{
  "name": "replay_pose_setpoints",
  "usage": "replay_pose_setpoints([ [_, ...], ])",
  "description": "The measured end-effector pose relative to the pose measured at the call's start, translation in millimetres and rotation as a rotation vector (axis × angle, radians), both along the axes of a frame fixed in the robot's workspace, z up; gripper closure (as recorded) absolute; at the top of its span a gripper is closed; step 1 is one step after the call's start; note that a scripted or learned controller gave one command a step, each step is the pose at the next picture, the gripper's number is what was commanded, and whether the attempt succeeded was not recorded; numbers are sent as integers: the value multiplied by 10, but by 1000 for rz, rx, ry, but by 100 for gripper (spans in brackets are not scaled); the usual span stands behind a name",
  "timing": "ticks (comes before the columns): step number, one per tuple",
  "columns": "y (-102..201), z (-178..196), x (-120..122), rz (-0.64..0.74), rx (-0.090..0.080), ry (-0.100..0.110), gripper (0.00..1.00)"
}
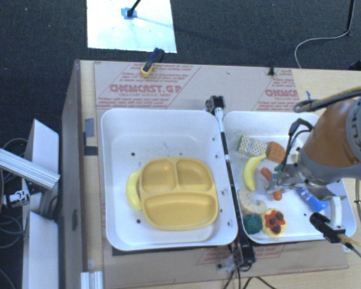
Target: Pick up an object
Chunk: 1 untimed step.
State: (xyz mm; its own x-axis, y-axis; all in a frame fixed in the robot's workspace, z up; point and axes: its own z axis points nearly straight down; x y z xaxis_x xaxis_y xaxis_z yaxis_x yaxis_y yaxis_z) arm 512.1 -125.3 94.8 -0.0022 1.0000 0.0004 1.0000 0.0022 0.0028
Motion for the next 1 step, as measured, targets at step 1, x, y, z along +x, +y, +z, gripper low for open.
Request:
replay_pose_setpoints([
  [1,473,905,717,2,0,-1,100],
])
